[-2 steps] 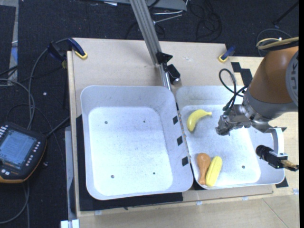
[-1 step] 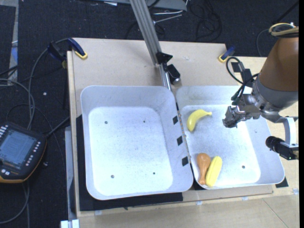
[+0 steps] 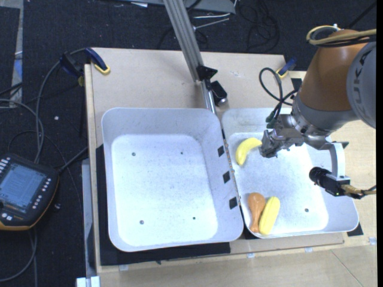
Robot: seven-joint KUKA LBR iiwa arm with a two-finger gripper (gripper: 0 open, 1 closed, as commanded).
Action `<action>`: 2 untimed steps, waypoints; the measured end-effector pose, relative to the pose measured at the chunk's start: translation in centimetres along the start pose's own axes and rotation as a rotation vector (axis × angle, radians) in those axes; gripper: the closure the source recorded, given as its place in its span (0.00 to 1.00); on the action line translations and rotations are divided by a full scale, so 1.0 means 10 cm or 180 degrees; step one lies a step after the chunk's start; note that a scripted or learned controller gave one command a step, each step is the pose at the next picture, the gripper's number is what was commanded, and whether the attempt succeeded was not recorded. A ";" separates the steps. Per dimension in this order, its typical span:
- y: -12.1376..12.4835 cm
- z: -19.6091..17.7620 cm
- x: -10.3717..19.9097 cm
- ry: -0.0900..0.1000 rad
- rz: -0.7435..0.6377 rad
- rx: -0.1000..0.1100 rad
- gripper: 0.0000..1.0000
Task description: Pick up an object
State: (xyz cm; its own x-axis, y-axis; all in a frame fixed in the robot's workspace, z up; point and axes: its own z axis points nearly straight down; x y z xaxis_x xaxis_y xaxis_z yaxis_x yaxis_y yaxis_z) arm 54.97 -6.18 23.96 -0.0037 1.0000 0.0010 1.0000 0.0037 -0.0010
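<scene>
end effector in right bin | beside banana

Dark speckled floor, loose black cables, pale wooden bench, handheld control pendant

Single fixed cam, mounted above the bench, looking down at a slant from the near side toward the far side. Both white bins sit mid-frame: left bin, right bin. Range is moderate; the whole bench top fits w/ dark floor visible at left and far edges, plus a handheld pendant on the floor at left. Arm enters from right, over the right bin. An aluminium rail slants up from the bins' far edge.
</scene>
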 end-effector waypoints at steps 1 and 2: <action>0.07 0.11 0.56 0.0000 -0.0001 0.0001 1.00; 0.11 0.03 1.01 0.0000 0.0001 -0.0003 1.00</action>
State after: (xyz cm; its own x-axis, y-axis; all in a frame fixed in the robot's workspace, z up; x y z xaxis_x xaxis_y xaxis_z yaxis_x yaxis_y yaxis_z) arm 56.00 3.95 23.66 -0.0035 1.0000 0.0010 1.0000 0.0035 -0.0001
